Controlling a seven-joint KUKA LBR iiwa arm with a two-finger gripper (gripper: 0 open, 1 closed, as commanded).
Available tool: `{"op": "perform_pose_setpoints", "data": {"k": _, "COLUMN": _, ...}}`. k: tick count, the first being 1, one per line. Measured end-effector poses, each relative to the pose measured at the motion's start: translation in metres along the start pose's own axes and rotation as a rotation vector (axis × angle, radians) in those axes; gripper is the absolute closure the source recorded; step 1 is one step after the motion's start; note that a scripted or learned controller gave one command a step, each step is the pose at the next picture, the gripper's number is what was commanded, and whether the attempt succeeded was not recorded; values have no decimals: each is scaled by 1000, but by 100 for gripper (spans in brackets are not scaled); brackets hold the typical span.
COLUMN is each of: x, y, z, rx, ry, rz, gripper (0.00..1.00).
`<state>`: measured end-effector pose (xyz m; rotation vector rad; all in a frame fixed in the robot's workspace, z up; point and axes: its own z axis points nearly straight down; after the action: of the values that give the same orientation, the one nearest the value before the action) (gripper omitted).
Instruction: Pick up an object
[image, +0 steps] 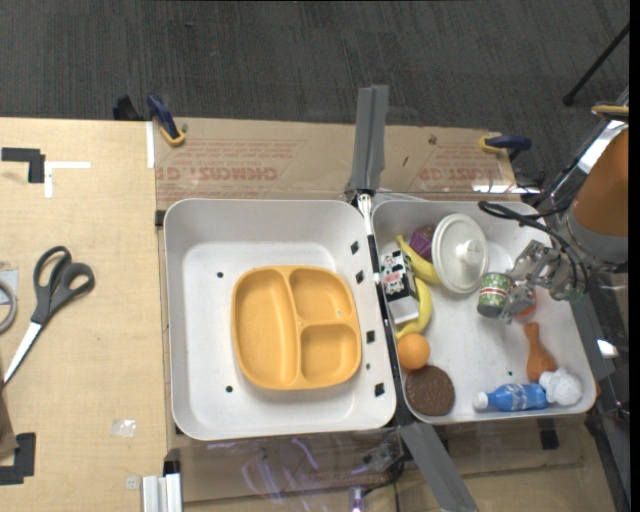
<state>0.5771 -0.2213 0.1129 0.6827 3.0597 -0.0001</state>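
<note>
Your gripper hangs low over the right bin, toward its right side, and its fingers look spread apart around or just beside a small green-labelled can. You cannot yet call that a hold: the can may only be leaning against one finger.

That can is the likeliest thing to pick. It lies just right of a white bowl turned upside down, and just left of an orange toy drumstick that points toward the near wall.

Watch for these troubles. The can is round and smooth, so if the fingers close off-centre it could roll or squirt out toward the bowl. The bowl sits so close that a finger could catch its rim and shove it into the banana. The drumstick lies just near of the gripper and could be nudged or pinched along with the can. The left bin holds only a yellow divided plate, well apart from all this.
</note>
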Motion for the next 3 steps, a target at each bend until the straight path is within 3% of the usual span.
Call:
{"op": "perform_pose_setpoints", "data": {"k": 1, "x": 0, "y": 0, "z": 0, "rx": 0, "ry": 0, "rz": 0, "gripper": 0}}
{"op": "perform_pose_setpoints", "data": {"k": 2, "x": -11, "y": 34, "z": 13, "rx": -2, "ry": -7, "rz": -19, "gripper": 0}}
{"op": "perform_pose_setpoints", "data": {"k": 3, "x": -13, "y": 35, "z": 2, "rx": -2, "ry": -12, "rz": -21, "gripper": 100}}
